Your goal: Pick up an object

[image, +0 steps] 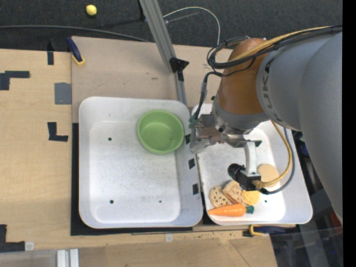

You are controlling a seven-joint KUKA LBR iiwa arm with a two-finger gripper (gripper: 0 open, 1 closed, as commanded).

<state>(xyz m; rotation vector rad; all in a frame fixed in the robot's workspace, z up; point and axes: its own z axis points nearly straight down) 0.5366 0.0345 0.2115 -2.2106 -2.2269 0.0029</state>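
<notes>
The grey arm with its orange band hangs over the right bin [292, 207], and my gripper [207, 135] sits low at that bin's left wall, near the divide between the two bins. At the bin's front lie an orange carrot [228, 209], two tan cracker-like pieces [225, 194], a yellow piece [252, 197] and a pale tan round item [270, 172]. All of them are in front of and to the right of the gripper, apart from it. The wrist hides whatever is directly under the gripper.
A green bowl [161, 130] stands upright in the back right corner of the left bin [92, 166], close to the gripper. A grey pole [158, 26] slants in from the back. A small yellow ball [91, 9] lies far back on the dark floor.
</notes>
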